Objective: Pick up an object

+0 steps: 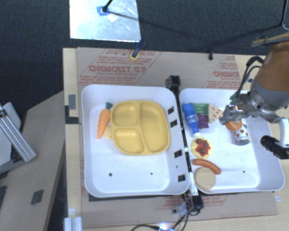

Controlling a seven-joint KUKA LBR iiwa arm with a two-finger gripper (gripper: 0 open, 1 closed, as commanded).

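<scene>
Fingers [229, 115] just above orange object [234, 125]

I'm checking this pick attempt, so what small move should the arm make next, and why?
Probably a short, straight descent: the gripper hangs in the right bin just above an orange item beside the can, with nothing visibly held.

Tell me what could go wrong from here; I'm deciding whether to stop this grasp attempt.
The gripper sits low over an orange item that touches a small can, so closing may catch both or knock the can rolling. The pizza slice and purple box lie close beside it and could get pushed aside.
</scene>
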